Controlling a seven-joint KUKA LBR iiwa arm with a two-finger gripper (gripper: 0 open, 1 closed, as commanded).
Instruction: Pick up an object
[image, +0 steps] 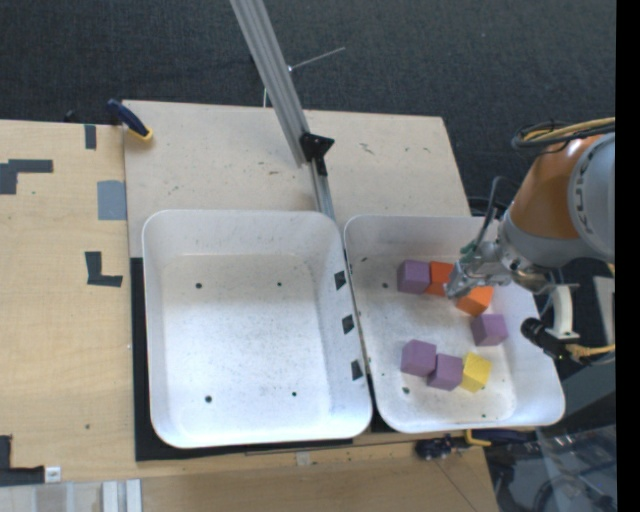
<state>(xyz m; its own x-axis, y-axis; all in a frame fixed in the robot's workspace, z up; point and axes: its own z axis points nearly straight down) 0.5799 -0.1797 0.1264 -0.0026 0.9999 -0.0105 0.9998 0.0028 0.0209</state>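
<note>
Right bin (530, 400): yellow block (477, 371) and purple blocks at near side. Farther in: gripper (462, 283) lowered between orange blocks (478, 299); grip state indeterminate. No block lifted; pick pending.

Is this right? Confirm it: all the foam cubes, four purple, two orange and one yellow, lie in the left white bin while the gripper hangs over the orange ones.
Wrong bin. The camera view shows the purple foam cubes, orange foam cubes and yellow foam cube in the right white bin, not the left white bin. The rest stands: four purple, two orange, one yellow, with the gripper over the orange ones.
</note>
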